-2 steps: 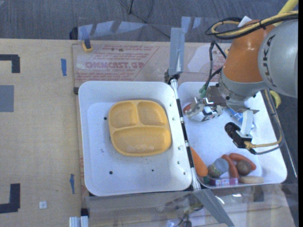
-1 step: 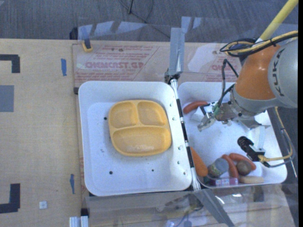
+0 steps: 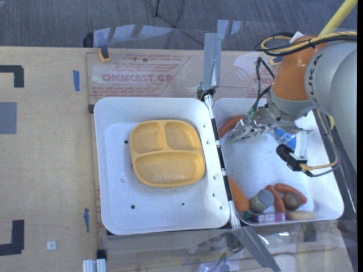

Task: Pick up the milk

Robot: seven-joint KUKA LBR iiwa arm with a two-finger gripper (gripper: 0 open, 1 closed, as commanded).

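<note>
The gripper (image 3: 245, 130) hovers at 10 o'clock in the right bin (image 3: 334, 205); fingers slightly apart, holding nothing. The milk (image 3: 289, 139) lies just beside.

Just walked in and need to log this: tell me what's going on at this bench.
A grey KUKA arm reaches into the right bin, its gripper low near the back left corner beside an orange carrot-like piece. A blue-and-white carton, likely the milk, lies just right of the gripper, partly under the wrist. More toy food is heaped at the front edge. The left bin holds a yellow divided plate.
</note>
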